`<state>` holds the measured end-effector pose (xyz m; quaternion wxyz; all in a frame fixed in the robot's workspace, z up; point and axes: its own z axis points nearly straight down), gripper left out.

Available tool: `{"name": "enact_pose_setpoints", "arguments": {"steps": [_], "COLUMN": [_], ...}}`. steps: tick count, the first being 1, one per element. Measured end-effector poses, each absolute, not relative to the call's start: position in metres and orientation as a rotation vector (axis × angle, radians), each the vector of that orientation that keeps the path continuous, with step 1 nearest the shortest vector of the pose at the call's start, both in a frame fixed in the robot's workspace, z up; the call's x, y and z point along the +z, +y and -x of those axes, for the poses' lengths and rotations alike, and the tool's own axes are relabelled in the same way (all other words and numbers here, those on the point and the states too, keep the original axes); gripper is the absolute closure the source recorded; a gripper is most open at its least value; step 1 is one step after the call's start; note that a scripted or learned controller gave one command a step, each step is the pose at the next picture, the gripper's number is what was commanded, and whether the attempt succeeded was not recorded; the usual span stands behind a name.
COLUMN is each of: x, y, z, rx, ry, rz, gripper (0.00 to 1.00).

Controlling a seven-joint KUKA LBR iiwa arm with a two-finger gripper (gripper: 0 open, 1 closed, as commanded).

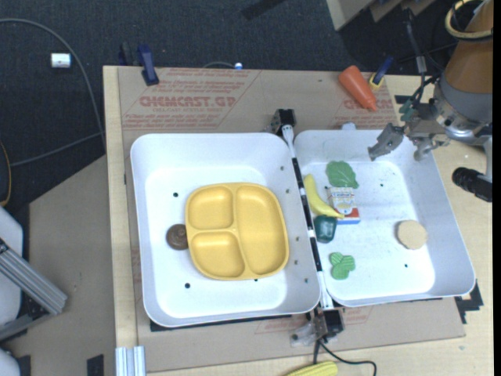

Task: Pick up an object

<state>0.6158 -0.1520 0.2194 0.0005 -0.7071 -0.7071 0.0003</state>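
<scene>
A robotics lab test station, not a home or kitchen. A pale wooden worktop (235, 100) printed with red lettering stands on dark carpet (196, 14) and carries two shallow white plastic bins (149, 210) clamped side by side. A grey industrial robot arm with an orange band (470, 77) reaches in from the right, a loose grey cable (47, 34) trails over the carpet, and extruded aluminium framing (31, 284) stands at the lower left.
</scene>
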Motion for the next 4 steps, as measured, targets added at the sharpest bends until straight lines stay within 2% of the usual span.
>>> {"name": "enact_pose_setpoints", "arguments": {"steps": [1,2,3,4], "x": [0.088,0.085,0.085,0.085], "y": [-0.110,-0.133,-0.101,-0.116], "z": [-0.639,-0.667,-0.647,-0.667], "rx": [0.002,-0.001,0.001,-0.002], "ry": [-2.220,-2.224,-2.221,-2.224], "rz": [2.218,2.223,2.218,2.223], "gripper": [0.00,0.00,0.00,0.00]}}
